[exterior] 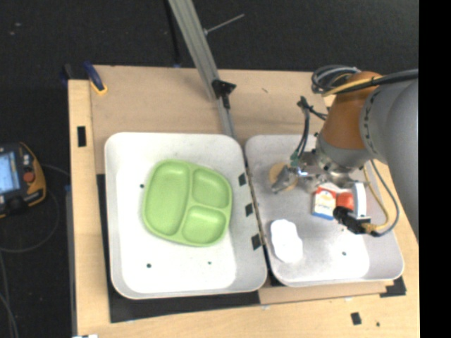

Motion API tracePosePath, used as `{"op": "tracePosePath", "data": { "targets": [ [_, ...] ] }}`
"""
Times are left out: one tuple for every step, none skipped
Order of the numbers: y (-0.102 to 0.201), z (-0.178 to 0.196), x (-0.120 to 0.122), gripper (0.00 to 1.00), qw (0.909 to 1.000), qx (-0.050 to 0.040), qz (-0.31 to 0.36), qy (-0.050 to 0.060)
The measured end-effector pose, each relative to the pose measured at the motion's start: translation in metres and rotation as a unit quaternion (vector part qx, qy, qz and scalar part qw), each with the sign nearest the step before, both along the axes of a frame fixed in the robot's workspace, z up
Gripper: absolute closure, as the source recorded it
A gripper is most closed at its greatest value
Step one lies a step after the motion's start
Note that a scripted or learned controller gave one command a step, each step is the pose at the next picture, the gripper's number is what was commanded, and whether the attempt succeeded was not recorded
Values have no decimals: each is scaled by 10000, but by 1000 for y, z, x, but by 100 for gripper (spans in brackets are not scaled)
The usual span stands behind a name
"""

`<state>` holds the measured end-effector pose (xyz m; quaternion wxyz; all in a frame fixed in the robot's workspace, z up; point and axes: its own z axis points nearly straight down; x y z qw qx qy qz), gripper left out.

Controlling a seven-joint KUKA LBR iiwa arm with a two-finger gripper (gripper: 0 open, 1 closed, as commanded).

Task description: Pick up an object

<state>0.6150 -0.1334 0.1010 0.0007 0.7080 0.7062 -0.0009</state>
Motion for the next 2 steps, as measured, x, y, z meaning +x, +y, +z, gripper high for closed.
{"op": "tracePosePath", "data": {
  "targets": [
    [-1, 12, 1, 100, 10000, 2, -15, -18],
    [-6, 59, 10, 100, 10000, 4, 11, -29]
  ]
}}
